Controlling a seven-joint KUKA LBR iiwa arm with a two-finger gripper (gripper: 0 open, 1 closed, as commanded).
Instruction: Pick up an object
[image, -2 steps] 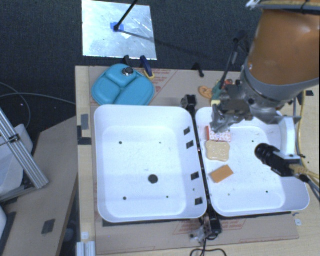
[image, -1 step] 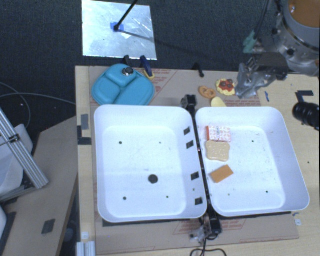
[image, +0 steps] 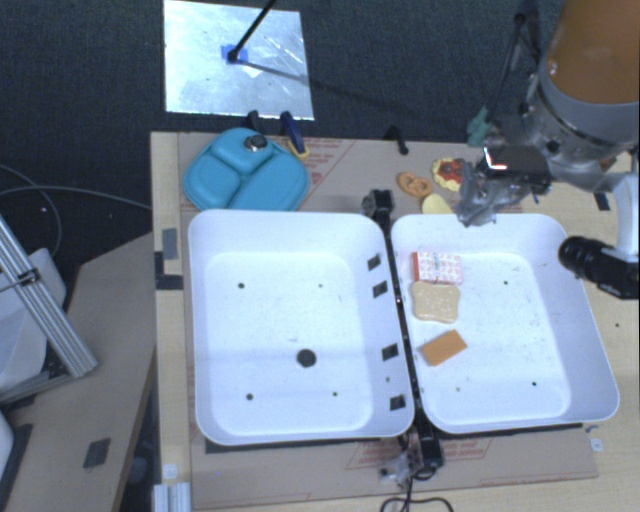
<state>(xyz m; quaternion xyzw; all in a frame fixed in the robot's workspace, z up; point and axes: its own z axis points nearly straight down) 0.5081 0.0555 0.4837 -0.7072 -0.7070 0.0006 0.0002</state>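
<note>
Camera view shows the grey arm's jaws (image: 483, 207) poised over the far rim of the right white bin (image: 585, 330), their opening impossible to tell (too blurred). Inside that bin, along its left side, lie a red-and-white checked packet (image: 438, 266), a tan bread-shaped slice (image: 436, 301) and an orange flat wedge (image: 442, 347).

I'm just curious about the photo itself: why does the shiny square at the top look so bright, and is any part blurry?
In the camera view, the shiny sheet behind the bench reflects light in streaks; the two white bins look bright and a little washed out; the arm at top right looks soft and blurred, while the toast slice is fairly sharp.
</note>
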